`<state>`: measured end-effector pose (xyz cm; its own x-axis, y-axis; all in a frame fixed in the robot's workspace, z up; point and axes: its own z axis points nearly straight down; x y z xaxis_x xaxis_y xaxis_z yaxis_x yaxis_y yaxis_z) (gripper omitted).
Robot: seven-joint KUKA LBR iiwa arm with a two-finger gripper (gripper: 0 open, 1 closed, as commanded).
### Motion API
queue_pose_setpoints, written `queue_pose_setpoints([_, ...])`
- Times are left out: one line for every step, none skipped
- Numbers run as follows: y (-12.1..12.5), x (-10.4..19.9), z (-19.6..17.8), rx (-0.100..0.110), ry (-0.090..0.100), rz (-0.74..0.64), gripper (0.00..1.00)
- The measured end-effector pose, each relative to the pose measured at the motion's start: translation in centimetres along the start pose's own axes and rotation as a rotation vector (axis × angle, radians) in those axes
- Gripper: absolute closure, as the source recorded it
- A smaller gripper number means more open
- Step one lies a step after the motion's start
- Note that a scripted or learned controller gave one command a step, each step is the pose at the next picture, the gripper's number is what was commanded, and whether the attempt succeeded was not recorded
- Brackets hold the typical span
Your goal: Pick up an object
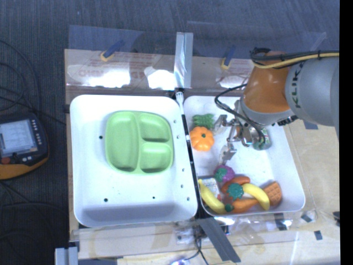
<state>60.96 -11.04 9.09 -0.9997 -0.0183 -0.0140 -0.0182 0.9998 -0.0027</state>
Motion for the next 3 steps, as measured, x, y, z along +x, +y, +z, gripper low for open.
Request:
queue_pose_setpoints([-6.1, 5.1, -0.1, 0.003, 0.000, 0.060, 0.00])
queue_pose_setpoints([-11.1, 11.9, -0.3, 0.004, -0.011, 0.281, 0.00])
queue_pose_setpoints([-10.6, 12.0, -0.3, 0.008, -0.011, 0.321, 0.00])
